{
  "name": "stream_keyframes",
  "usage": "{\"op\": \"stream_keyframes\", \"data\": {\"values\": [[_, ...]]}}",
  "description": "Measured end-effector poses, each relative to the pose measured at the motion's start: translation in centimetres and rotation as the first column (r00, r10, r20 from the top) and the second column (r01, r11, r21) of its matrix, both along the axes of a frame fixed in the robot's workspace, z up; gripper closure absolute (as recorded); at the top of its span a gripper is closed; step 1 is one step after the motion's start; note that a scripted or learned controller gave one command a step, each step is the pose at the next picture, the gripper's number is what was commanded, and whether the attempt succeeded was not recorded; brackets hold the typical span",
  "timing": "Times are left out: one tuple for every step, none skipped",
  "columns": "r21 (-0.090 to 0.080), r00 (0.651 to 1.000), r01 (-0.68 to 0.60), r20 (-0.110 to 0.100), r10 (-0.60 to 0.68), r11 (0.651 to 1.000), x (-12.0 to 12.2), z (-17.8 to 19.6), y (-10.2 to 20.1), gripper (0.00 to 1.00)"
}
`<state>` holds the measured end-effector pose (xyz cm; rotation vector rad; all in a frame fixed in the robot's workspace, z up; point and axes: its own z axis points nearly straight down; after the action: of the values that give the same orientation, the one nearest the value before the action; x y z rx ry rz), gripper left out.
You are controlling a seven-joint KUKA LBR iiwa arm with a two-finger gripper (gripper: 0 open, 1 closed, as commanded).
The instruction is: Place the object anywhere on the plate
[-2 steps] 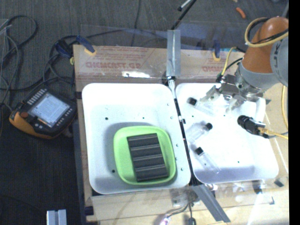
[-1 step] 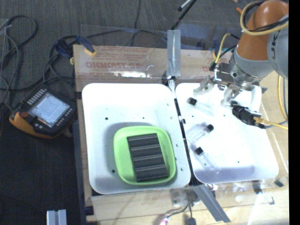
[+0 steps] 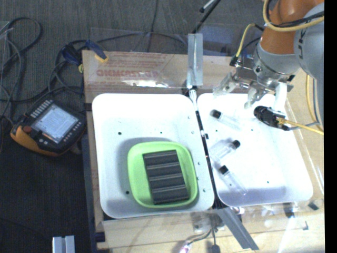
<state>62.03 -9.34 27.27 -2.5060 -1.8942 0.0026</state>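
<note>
White bin on the right holds three clear black-capped vials, none yet on the green plate in the left bin, so the gripper, fingers apart and empty above the far edge, should descend centred over one vial.
</note>
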Motion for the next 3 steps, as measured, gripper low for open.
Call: {"op": "stream_keyframes", "data": {"values": [[-0.002,0.999,0.042,0.000,-0.042,0.999,4.8,1.4,3.4,0.00],[-0.005,0.994,0.111,0.000,-0.111,0.994,4.8,-1.4,4.4,0.00],[-0.005,0.989,0.145,-0.001,-0.145,0.989,4.7,-4.4,2.6,0.00]]}}
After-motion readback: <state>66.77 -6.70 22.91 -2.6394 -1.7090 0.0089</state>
